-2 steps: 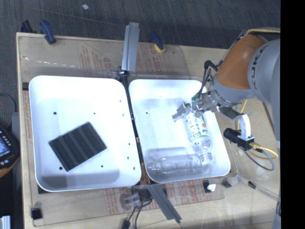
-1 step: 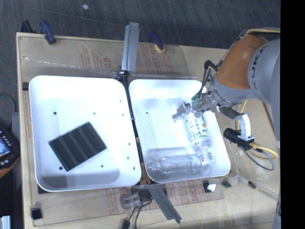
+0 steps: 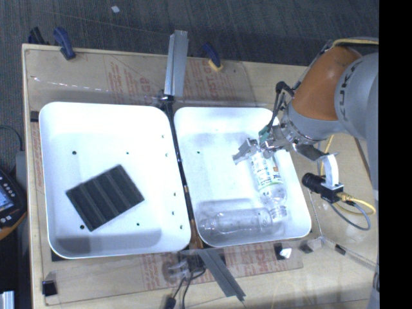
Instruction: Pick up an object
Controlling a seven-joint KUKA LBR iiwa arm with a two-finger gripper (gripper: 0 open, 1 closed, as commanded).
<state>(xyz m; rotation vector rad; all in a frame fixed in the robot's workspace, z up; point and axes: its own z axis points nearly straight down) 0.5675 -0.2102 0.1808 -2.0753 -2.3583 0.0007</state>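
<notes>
Gripper (image 3: 252,149) just above labelled bottle (image 3: 266,177), right bin (image 3: 199,172).

Bins (image 3: 103,118): glossy white plastic. Bottles (image 3: 235,221): clear, shiny plastic. Ridged pad (image 3: 105,196): matt black, possibly rubber. Desk (image 3: 96,76): bare wood.

Grey arm (image 3: 360,89), rounded orange band above the wrist, silvery metal jaws, thin black cable (image 3: 281,102) alongside
</notes>
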